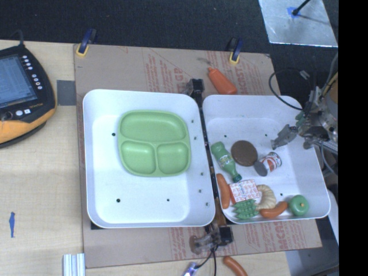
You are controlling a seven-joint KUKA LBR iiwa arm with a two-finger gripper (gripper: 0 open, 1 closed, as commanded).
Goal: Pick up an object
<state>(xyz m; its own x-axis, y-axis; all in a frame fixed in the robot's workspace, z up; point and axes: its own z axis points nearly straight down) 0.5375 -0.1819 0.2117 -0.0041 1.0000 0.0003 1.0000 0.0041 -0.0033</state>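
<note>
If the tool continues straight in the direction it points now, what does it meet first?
The tool points down-left into the right bin. The first thing in that line looks like the small can, though its height above the can is unclear.

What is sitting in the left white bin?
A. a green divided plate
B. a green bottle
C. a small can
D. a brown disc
A: the green divided plate lies alone in the left bin, while the bottle, brown disc and can lie in the right bin.
</note>
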